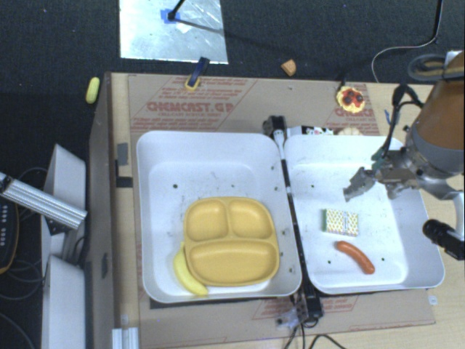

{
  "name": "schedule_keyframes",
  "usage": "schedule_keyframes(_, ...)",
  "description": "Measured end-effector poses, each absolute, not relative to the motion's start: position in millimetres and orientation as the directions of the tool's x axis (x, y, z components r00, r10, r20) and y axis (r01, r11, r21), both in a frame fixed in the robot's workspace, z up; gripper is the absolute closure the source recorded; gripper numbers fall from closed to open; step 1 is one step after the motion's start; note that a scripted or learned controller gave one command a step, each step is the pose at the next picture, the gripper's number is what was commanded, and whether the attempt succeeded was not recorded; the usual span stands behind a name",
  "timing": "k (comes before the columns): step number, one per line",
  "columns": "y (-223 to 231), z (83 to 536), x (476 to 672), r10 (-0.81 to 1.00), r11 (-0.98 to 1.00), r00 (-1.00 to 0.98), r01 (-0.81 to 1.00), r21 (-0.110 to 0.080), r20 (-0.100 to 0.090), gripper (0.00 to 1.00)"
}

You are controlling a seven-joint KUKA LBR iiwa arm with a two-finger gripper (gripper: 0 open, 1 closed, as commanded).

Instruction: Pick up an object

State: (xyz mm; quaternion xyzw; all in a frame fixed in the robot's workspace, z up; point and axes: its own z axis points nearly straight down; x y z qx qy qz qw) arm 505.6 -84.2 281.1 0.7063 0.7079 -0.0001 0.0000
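The arm is reaching in from the right edge of the frame, its orange band showing at the upper right, and the claw point(361, 185) is hanging over the right bin point(407, 271), in that bin's upper middle part. Whether the claw is spread or closed cannot be told from this slant; nothing is showing between its tips.

Below the claw, a small patterned block point(341, 222) with pale green and white checks is lying on the bin floor, apart from the claw. Just below and to the right of the block, a red-orange sausage point(355, 257) is lying at a slant, near the block but not touching it.

In the left bin point(156, 195), a yellow divided tray point(231, 240) is sitting in the lower middle, and a yellow banana point(186, 275) is lying against the tray's lower left edge.

On the desk point(240, 97) above the bins, a small round toy pizza point(351, 98) is resting near the upper right.
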Motion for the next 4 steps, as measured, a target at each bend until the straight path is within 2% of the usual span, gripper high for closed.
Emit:
schedule_keyframes(1, -114.6, 169.9, 486.2, 1.0, 0.0, 0.0, 1.0, -0.001, 0.0, 0.0)
schedule_keyframes(2, -120.7, 84.3, 486.9, 1.0, 0.001, -0.001, 1.0, 0.002, 0.0, 0.0)
schedule_keyframes(3, -120.0, 95.0, 487.9, 1.0, 0.002, -0.002, 1.0, 0.004, 0.001, 1.0)
schedule_keyframes(4, -159.7, 183.9, 493.4, 1.0, 0.0, 0.0, 1.0, 0.005, -0.002, 1.0)
